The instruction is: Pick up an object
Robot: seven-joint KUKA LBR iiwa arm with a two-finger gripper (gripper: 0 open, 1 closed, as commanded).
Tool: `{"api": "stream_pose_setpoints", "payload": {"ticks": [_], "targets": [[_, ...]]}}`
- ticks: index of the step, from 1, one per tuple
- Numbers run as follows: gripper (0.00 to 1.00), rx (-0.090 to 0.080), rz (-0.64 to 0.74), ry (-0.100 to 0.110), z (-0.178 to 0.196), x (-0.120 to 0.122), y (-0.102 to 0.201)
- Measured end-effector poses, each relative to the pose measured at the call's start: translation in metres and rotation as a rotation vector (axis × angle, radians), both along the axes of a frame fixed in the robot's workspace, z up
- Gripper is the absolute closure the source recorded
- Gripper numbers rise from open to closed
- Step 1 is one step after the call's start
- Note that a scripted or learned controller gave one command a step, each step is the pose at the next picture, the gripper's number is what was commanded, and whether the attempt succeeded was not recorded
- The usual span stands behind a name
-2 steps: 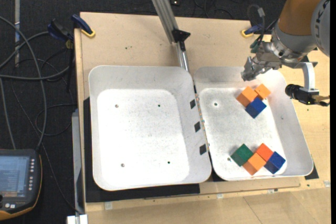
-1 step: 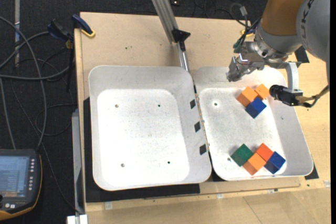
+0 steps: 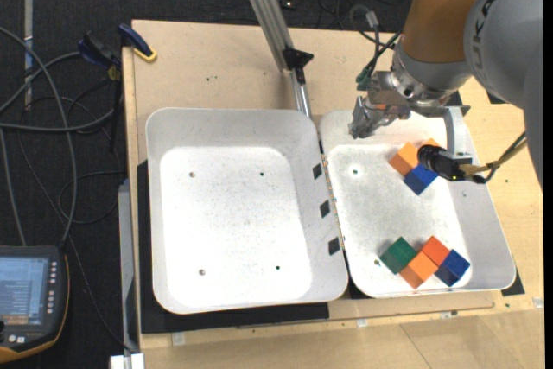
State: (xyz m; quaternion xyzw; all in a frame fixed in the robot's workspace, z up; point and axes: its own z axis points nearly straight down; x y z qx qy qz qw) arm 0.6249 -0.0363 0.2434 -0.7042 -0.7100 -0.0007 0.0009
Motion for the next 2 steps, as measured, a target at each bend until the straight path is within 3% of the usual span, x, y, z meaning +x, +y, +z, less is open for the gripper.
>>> {"api": "stream_pose_setpoints", "payload": {"ticks": [2], "targets": [[1.00,0.000,0.001,0.001,-0.002,-0.043,0.105]]}}
